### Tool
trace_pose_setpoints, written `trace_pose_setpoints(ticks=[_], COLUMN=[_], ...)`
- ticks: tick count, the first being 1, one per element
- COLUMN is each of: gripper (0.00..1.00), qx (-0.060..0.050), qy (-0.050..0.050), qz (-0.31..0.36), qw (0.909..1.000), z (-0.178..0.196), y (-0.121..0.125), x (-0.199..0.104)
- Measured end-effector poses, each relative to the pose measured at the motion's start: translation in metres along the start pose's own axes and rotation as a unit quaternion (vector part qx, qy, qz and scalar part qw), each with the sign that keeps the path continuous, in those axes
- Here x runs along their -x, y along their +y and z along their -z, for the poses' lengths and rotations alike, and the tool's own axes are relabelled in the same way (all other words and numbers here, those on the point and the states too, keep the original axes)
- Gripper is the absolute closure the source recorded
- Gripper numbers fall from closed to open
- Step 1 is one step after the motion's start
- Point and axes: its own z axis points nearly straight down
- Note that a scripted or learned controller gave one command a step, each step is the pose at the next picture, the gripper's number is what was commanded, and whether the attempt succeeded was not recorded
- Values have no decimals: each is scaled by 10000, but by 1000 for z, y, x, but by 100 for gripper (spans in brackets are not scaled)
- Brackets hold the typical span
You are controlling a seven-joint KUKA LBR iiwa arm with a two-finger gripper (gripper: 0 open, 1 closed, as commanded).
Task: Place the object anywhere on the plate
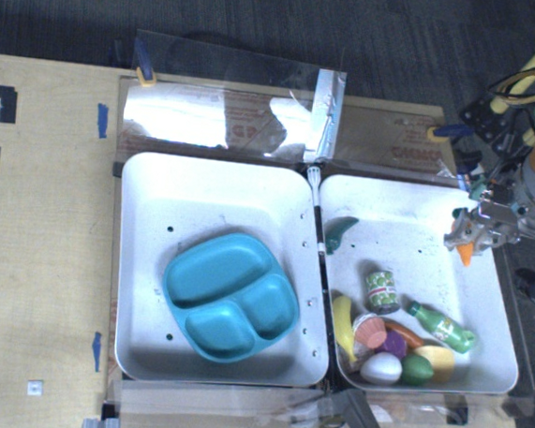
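A blue three-compartment plate (230,294) lies tilted in the left white bin (148,187). My gripper (470,241) hangs over the far right side of the right bin (409,208), well away from the plate. A small orange object (467,255) pokes out from between its fingers, so the gripper is shut on it. Most of that object is hidden by the fingers.
Toy food is heaped in the right bin's near corner: a green can (382,290), a green bottle (441,327), a banana (342,327), a white egg (382,367) and several other pieces. A dark teal piece (339,229) lies by the divider. Cables (520,87) hang at the upper right.
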Motion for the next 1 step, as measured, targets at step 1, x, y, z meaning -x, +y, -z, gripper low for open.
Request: trace_pose_setpoints(ticks=[1], gripper=[100], qx=[-5], qy=[7], qz=[1201], qw=[9928], z=[15], y=[-19], x=[-97])
